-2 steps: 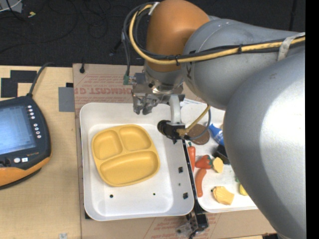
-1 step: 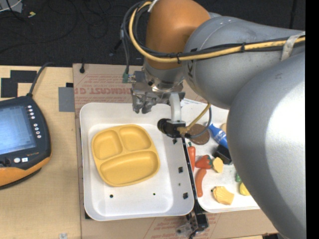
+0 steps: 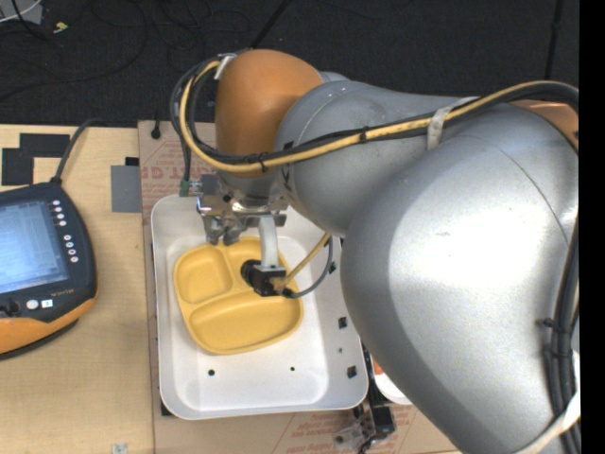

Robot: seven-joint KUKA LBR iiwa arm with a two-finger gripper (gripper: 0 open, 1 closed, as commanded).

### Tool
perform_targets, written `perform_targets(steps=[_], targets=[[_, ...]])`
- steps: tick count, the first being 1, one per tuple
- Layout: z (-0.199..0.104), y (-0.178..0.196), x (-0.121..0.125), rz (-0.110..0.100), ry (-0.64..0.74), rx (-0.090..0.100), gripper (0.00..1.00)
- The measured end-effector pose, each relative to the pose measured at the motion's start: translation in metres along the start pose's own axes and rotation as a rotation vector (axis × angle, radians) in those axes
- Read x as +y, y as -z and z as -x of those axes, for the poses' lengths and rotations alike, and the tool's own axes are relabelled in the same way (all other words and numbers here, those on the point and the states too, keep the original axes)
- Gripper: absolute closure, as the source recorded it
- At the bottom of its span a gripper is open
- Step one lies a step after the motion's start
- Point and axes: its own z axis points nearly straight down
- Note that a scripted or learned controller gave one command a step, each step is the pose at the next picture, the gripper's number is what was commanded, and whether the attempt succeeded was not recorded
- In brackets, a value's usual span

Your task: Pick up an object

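yellow plate (image 3: pixel 232 322) in white bin (image 3: pixel 248 392), gripper (image 3: pixel 246 237) over its rim

Arm (image 3: pixel 425 253) stretched across, tool (image 3: pixel 248 240) pointing down

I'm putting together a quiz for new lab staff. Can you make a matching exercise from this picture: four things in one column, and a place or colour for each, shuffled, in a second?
Column one:
1. divided tray
2. bin
3. pendant with a screen
4. hand

Column two:
A. white, holds the tray
B. on the bench, left of the bin
C. yellow, lying in the bin
D. over the tray's far rim

Pairs: 1-C, 2-A, 3-B, 4-D.
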Motion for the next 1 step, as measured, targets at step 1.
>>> perform_targets(steps=[1], targets=[[-0.0294, 0.0847, -0.0967, 0.007, 0.002, 0.004, 1.00]])
